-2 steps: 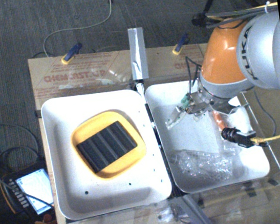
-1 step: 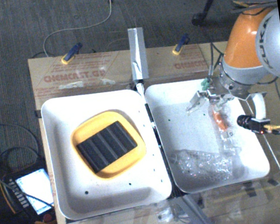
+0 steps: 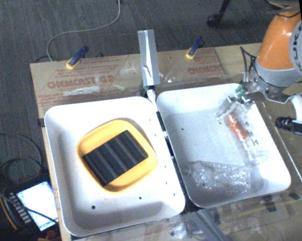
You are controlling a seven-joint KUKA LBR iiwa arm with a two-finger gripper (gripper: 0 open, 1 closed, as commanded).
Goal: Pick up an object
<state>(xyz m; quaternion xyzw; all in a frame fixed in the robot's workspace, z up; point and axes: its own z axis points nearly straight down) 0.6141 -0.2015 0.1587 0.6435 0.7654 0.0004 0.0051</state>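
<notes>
Clear plastic packet (image 3: 242, 130) lies under the gripper (image 3: 240, 94); its grip seems unreadable.

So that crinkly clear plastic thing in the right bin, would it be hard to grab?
Probably. The clear plastic wrap looks thin and crumpled, so it is likely light and floppy, collapsing when squeezed. Its glossy surface suggests it may slip. It should not roll.

Even overhead light, soft focus.
The 2 white bins (image 3: 61, 157) glared bright; the floor stayed dim, edges slightly blurred and grainy.
</notes>
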